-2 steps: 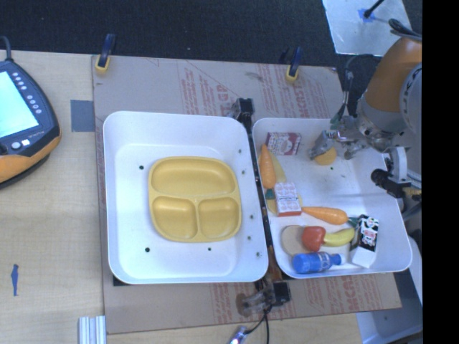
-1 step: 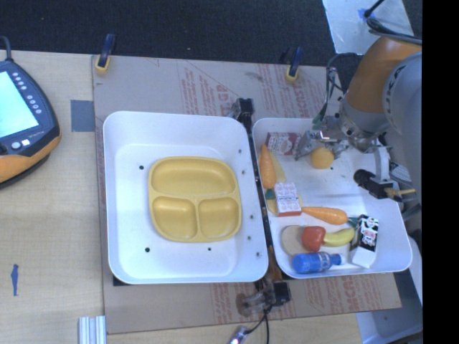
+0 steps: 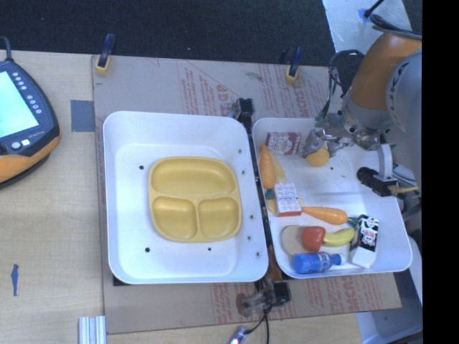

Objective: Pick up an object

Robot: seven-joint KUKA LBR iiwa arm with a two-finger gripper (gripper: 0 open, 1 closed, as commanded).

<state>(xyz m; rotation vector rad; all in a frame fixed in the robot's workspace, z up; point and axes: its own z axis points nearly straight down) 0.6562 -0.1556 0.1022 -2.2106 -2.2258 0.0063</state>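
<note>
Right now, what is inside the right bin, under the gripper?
Under the gripper a small yellow fruit shows in the right bin, beside a red carton. The gripper covers the fruit's top, so any contact is hidden.

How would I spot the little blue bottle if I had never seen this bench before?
Look at the right-hand white bin, the one crowded with toy food, and go to its near edge. The blue bottle lies there on its side, just below a red tomato-like piece and a banana. It is the only blue item in the bin.

Glossy white plastic bins (image 3: 115,192), matt yellow plastic tray (image 3: 193,198), pale wood-look bench (image 3: 50,264)
</note>
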